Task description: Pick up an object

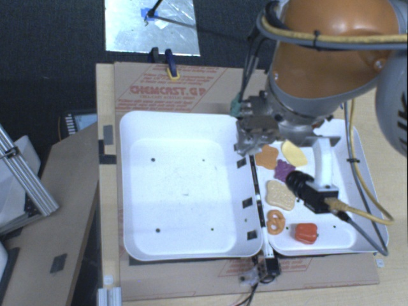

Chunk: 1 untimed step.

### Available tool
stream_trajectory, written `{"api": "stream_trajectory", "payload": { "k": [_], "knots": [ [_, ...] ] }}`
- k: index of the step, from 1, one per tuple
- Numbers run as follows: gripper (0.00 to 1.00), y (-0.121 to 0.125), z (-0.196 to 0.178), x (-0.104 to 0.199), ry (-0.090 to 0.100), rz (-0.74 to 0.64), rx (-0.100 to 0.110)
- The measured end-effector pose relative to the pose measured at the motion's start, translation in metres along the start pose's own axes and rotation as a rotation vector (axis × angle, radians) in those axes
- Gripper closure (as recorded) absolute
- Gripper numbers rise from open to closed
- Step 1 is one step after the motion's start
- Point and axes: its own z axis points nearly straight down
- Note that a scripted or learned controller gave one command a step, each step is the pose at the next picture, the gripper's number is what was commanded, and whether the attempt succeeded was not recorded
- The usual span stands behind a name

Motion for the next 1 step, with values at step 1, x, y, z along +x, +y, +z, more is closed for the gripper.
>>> {"api": "stream_trajectory", "payload": {
  "k": [1],
  "knots": [
    [1.00, 0.0013, -0.0612, 0.0394, 0.004, 0.002, -0.014]
  ]
}}
